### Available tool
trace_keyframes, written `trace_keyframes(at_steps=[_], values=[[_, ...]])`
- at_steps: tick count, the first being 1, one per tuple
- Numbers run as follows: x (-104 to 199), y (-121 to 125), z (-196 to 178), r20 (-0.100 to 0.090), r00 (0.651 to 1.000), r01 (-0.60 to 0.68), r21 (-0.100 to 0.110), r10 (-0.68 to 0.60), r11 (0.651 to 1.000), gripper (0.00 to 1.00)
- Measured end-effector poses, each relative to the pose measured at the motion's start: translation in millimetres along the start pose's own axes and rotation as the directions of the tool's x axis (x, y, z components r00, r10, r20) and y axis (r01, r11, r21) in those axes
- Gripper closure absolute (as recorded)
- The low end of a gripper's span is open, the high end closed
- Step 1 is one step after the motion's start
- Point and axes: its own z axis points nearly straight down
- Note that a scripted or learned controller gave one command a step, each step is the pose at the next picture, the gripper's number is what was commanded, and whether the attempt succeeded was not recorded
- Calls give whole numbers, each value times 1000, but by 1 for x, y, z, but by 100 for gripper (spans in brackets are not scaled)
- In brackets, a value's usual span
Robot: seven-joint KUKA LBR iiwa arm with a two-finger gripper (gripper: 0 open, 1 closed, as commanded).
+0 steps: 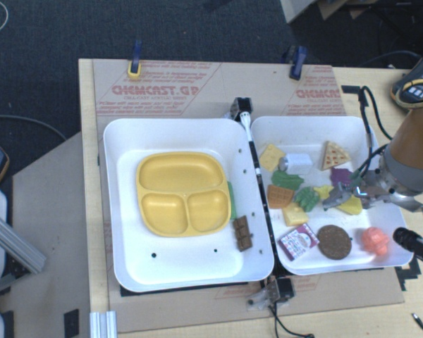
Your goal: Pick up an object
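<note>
The things to pick from lay heaped in the right-hand shallow white bin, and the pincer stood low among them, close to that bin's right wall. One small purple plastic piece sat at the pincer's upper edge, and one yellow piece lay just under its tip; whether either was between the fingers could not be told, nor how wide the pincer stood.

Left of the pincer lay two green toy pieces, one orange block and one yellow cube. Farther up that bin sat one pale yellow block, one small grey-white piece and one tan triangular toy slice with red dots. Along the bin's near side lay one red-and-white printed packet, one round brown cookie-like disc and one pink-orange lumpy toy.

The grey arm with its orange band reached in across the bin's right wall, its wrist bent down toward the heap, with black cables looping above it.

The left-hand white bin, touching the right bin's left wall, held one yellow three-compartment plastic plate, one thin green strip along the plate's right edge, and one dark brown chocolate-like bar nearer the shared wall. Both bins rested on the cardboard-covered tabletop, which carried two blue clamps at its far edge.
</note>
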Motion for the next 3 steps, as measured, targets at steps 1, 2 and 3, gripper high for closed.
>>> trace_keyframes(at_steps=[1,2,3], values=[[-3,5,30,11,1000,-2,-21,2,1000,0],[-3,3,25,11,1000,-3,-16,3,1000,100],[-7,-3,-35,6,1000,0,-10,0,1000,100]])
